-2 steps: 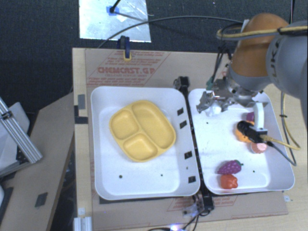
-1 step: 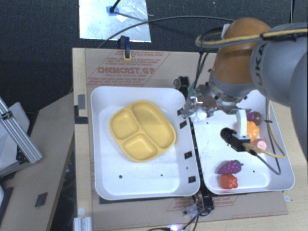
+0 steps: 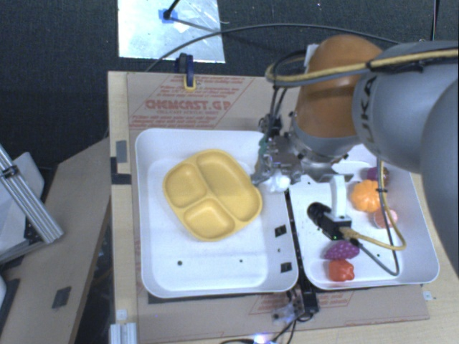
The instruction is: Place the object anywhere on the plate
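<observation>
— Dark cloth backs the tabletop (image 3: 122, 192); two white bins, left bin (image 3: 215, 271) carrying the yellow plate (image 3: 211, 193).

— And the gripper (image 3: 276, 179)?

— Just right of the plate, at the divider. A small white object (image 3: 280, 183) sits at its tip, off the plate; whether it's pinched, can't tell.

— Anything else?

— Further right of the plate: orange toy (image 3: 364, 196), purple grapes (image 3: 342, 250), red piece (image 3: 341, 269).

Purple grape bunch (image 3: 342, 250) nr red toy (image 3: 341, 269) in rt bin (image 3: 423, 260), silver sheet (image 3: 169, 18) up top
</observation>
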You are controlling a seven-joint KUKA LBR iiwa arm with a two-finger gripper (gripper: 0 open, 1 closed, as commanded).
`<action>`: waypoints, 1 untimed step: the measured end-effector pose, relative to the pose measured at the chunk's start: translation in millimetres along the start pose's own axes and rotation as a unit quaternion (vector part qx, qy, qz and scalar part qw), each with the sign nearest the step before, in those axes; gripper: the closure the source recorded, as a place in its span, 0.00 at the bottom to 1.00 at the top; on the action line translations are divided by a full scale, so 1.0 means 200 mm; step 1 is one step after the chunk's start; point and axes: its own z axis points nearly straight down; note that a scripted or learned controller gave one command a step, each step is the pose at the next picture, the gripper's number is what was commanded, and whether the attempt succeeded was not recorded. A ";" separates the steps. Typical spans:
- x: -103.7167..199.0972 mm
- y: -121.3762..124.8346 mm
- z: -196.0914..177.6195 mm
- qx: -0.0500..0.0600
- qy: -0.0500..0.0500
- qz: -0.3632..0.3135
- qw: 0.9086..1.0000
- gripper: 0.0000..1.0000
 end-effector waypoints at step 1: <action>0.23 -0.17 0.02 0.001 0.000 0.000 1.000 1.00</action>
